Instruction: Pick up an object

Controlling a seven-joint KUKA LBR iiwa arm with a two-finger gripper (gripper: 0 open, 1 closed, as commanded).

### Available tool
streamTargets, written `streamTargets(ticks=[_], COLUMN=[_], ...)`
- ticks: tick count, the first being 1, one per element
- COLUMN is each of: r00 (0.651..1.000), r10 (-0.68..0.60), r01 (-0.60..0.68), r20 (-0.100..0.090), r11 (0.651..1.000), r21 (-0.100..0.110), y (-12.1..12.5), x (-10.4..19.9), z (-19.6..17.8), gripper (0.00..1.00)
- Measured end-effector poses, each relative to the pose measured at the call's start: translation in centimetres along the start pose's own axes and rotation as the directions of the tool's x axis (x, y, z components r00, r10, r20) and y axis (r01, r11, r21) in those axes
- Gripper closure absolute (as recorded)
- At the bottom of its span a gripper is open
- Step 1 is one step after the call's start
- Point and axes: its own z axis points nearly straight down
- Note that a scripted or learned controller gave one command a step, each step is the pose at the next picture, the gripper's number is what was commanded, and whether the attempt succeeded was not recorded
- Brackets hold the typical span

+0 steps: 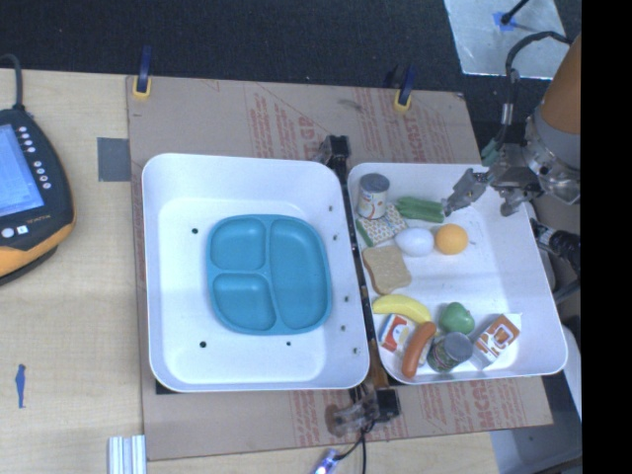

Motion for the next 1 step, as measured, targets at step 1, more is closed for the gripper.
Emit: streamTargets(ticks=[1], r00=[1.0], r10=[0.001], r01=[-0.001], r20=[0.002], r11=[1.0], r21=[0.002], y=[2.82], x=[-3.04], z=[10.53], gripper=[0.0])
